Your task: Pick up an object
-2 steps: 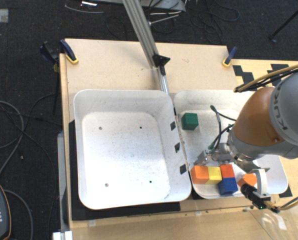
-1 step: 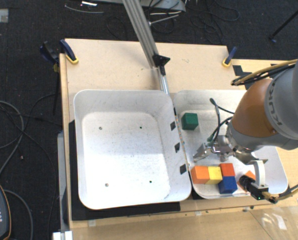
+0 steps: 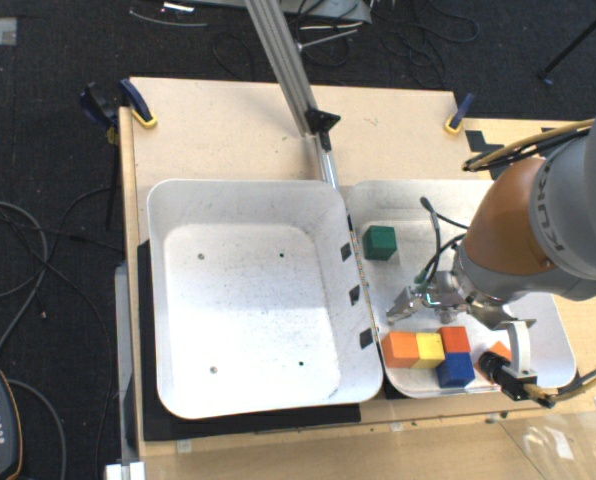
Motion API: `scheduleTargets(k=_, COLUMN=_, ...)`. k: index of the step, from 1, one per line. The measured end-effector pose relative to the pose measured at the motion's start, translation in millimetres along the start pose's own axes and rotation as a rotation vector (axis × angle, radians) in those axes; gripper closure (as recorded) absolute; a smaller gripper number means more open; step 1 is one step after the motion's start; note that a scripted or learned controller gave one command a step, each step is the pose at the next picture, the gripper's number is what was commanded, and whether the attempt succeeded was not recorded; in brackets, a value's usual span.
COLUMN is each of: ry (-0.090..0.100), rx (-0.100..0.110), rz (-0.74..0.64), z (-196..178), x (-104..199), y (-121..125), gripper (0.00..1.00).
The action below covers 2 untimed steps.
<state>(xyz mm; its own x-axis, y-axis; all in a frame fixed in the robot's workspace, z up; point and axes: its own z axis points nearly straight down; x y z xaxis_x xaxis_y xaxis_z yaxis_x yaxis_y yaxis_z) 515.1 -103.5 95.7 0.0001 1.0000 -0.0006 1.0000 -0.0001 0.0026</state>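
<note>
While your gripper (image 3: 425,303) hovers just above the orange block (image 3: 402,348) in the right bin (image 3: 403,203), you cannot tell its jaw state.

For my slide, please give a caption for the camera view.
Gripper above coloured blocks in right bin.

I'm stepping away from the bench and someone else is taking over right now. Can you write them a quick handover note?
Tool: low in the right bin, above the block cluster; finger state unclear, nothing seen held.
Blocks: green block alone toward the bin's far side; orange block, yellow block, red-orange block and blue block packed along the near edge.
Done: no pick yet.
Left: grasp and lift one.
</note>
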Motion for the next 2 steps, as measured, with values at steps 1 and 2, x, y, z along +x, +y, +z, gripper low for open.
scheduleTargets(k=1, ry=-0.004, rx=-0.004, rz=-0.002, z=0, x=-47, y=68, gripper=0.00)
scheduleTargets(k=2, ry=0.003, rx=0.007, rz=0.001, z=0, x=-24, y=-4, gripper=0.00)
